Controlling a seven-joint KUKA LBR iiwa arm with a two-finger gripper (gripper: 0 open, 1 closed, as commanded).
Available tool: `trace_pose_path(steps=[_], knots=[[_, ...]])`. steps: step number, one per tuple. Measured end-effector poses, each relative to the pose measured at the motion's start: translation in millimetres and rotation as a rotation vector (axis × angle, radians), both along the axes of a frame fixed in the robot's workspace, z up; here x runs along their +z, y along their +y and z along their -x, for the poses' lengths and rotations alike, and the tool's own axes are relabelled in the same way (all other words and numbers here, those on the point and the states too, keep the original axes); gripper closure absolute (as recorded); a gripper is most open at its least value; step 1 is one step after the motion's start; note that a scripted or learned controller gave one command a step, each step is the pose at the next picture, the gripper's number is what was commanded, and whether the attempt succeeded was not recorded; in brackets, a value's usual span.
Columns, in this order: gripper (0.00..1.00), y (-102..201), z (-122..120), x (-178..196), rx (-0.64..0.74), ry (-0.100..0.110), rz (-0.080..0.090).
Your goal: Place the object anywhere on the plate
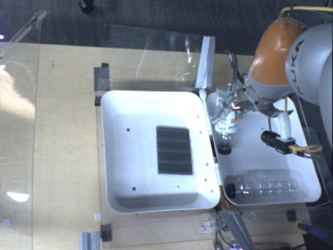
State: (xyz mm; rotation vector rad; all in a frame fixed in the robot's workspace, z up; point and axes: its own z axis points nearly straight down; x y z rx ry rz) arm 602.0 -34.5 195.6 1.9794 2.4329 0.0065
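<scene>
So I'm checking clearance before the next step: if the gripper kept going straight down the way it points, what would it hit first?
Probably the small clear plastic bottle with the dark cap under the gripper, in the right white bin; depth is unclear.

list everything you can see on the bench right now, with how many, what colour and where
Bins: two, white, side by side on the bench.
Ridged plate: one, dark grey, middle of the left bin.
Small bottle: one, clear with dark cap, upside down at the right bin's left wall, under the claw.
Large bottle: one, clear with dark cap, lying along the right bin's near edge.
Arm: one, grey with orange band, over the right bin.
Claw: one, above the small bottle.
</scene>
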Motion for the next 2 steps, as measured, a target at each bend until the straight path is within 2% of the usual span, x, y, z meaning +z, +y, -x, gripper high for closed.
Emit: trace_pose_path(steps=[1,2], knots=[[1.00,60,32,68,0.118,-0.001,0.000],[1.00,142,40,72,0.164,0.002,-0.001]])
